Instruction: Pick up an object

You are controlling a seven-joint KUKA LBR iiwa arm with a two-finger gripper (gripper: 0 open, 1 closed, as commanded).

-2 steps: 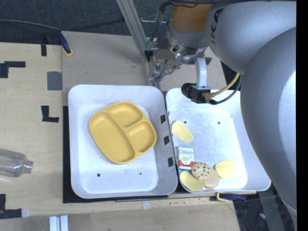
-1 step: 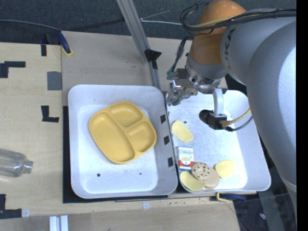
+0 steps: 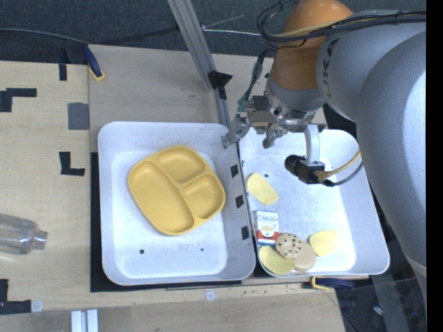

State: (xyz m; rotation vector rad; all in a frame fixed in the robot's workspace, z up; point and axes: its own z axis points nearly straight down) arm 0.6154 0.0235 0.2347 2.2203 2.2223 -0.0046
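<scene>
Under the end effector [image 3: 250, 135], a pale yellow oval piece [image 3: 262, 188].

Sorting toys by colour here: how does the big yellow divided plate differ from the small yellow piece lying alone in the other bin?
The divided plate is large with three compartments; the small yellow piece is a plain oval. The plate lies in the left bin, the piece in the right bin. Both are yellow.
</scene>
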